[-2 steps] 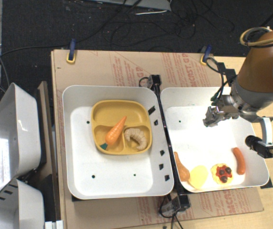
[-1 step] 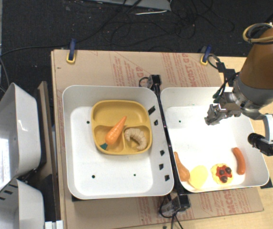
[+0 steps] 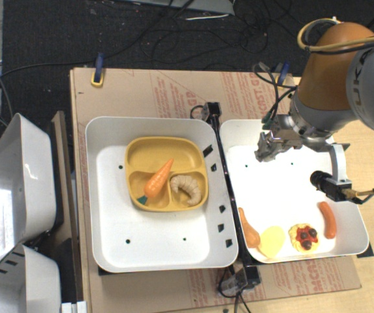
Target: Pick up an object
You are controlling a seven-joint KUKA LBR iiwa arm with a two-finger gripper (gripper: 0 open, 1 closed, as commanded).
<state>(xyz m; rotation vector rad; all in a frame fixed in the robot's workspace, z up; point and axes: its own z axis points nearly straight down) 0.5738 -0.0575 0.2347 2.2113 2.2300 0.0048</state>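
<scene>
My gripper [image 3: 265, 150] hangs over the back of the right bin [image 3: 284, 130], nothing visible between its fingers. Along that bin's front lie an orange drumstick-shaped piece [image 3: 248, 228], a yellow disc [image 3: 272, 240], a small pizza-like round with red toppings [image 3: 304, 237] and a red sausage [image 3: 329, 219]. In the left bin [image 3: 108, 175] a yellow divided plate [image 3: 167, 148] holds an orange carrot [image 3: 158, 178] and a pale shrimp [image 3: 187, 188].
White tubs [image 3: 17, 188] stand off the bench at the left. Cables run across the dark floor behind the bench. The bins sit on a brown board [image 3: 173, 90].
</scene>
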